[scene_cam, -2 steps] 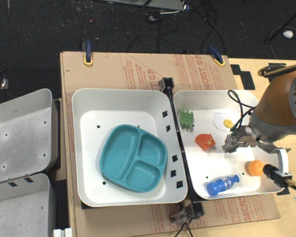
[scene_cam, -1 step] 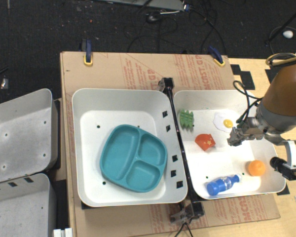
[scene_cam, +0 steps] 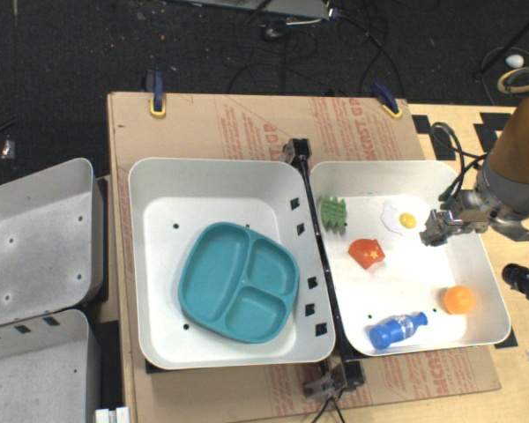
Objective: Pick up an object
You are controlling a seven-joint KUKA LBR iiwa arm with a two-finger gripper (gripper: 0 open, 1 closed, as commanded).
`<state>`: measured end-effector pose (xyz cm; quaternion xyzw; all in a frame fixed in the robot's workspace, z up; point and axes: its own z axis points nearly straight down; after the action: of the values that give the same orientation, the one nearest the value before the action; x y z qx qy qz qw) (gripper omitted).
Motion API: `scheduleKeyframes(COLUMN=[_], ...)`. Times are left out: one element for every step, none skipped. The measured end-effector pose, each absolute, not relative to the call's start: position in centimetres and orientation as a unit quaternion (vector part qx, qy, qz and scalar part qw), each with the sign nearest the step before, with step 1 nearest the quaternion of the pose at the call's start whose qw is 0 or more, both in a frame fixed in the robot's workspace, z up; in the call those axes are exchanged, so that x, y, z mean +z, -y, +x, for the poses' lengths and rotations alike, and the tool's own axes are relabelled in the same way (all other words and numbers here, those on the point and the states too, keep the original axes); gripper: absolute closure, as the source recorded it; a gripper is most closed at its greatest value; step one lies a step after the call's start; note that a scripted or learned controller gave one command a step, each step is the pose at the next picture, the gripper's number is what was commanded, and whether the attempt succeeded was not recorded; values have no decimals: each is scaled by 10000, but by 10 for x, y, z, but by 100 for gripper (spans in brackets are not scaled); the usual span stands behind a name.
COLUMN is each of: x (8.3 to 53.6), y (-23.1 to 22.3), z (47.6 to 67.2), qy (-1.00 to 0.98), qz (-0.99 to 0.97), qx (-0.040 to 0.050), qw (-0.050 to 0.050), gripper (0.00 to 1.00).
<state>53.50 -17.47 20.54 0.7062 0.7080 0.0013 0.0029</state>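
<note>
White bin (scene_cam: 476, 329) lies under my gripper (scene_cam: 435, 229), just right of the egg (scene_cam: 399, 220); whether my fingers are parted I cannot tell. Nothing visibly held.

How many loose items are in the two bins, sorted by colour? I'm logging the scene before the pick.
Teal: 1, the divided plate in the left bin
Green: 1, the ridged green toy
Red: 1, the red block
White and yellow: 1, the fried egg
Orange: 1, the orange ball
Blue: 1, the blue bottle
Total: 6; the last five lie in the right bin.
</note>
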Motion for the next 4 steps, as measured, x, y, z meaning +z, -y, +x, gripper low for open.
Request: scheduleKeyframes(x=[201,216,227,224], y=[115,57,7,-37], z=[542,555,556,564], qy=[-7098,-7100,-7100,-7098], qz=[7044,7042,7042,7044], qx=[9,15,12,7], qw=[-7,0,-1,-2], gripper=[100,100,100,100])
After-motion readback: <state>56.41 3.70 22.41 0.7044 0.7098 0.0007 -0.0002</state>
